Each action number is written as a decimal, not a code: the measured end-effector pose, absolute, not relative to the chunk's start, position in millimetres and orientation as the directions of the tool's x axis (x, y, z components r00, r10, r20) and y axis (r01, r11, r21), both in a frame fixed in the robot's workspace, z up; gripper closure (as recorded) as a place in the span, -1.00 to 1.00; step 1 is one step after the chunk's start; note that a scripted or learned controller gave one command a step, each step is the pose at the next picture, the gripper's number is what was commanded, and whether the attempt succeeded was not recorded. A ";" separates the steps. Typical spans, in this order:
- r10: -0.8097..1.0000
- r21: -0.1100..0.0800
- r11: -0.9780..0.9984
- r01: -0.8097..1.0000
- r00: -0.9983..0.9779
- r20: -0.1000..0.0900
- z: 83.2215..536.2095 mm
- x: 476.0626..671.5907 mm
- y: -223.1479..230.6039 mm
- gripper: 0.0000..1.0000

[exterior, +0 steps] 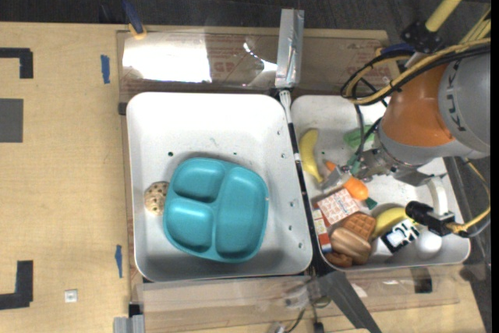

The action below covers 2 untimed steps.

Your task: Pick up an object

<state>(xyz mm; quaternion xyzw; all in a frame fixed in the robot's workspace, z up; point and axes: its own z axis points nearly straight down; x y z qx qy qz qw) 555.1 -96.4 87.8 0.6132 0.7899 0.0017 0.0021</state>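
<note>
Carrot [355,188] beside the banana [310,154] looks light and slick; we'd pinch its middle. Gripper [360,165] state: we cannot tell.

You are looking at white letters, seemingly "KU", on the grey arm [468,101], and unreadable red print on a small card [338,206] in the right bin [456,252].

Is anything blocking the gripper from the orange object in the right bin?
Nothing visible does. The gripper is low in the right bin, just above the orange object. A banana lies to its left, a printed card just below.
</note>
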 end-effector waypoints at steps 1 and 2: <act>0.969 0.013 0.246 0.969 -0.246 -0.006 99.9 557.3 -97.0 1.00; 1.000 0.004 -0.011 1.000 0.011 0.001 186.0 604.9 -28.0 1.00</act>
